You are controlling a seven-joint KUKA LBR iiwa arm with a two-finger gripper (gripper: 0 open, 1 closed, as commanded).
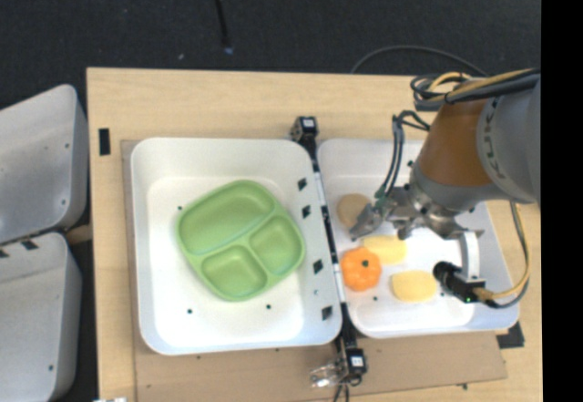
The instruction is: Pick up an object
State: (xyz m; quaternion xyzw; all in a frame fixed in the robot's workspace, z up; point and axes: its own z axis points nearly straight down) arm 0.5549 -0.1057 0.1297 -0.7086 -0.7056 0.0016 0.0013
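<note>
Camera view is showing the jaws [381,220], state unclear, hovering over the right white bin [364,159]; descending toward four o'clock, they are risking nudging the round orange toy fruit [361,271] aside.

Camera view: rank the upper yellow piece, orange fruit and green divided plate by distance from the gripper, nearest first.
From the gripper in the right bin:
1. Upper yellow piece, just below it, same bin.
2. Orange fruit, lower, by the divider, same bin.
3. Green divided plate, in the left bin.

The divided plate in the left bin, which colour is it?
Light green; the plate shows best in the camera view.
</note>
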